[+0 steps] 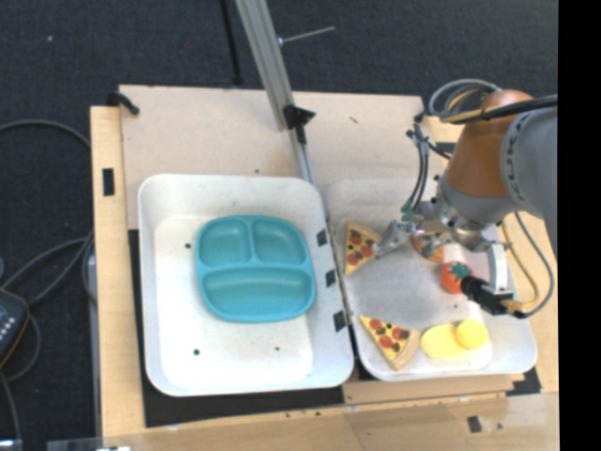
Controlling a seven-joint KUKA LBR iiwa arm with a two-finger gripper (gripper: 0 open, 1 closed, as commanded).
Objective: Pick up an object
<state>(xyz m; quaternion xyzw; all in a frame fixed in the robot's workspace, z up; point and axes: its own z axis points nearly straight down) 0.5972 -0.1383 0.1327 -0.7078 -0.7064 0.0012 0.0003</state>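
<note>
Gripper [399, 238] sits low in the right bin [376, 195], beside the upper pizza slice [358, 247]; grip state unclear; next, close and lift.

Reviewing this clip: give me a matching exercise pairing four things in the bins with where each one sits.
Things:
1. teal divided plate
2. upper pizza slice
3. lower pizza slice
4. yellow toy

Places:
A. right bin, near corner
B. left bin, middle
C. right bin, far left edge
D. right bin, near left edge

Pairs: 1-B, 2-C, 3-D, 4-A
</note>
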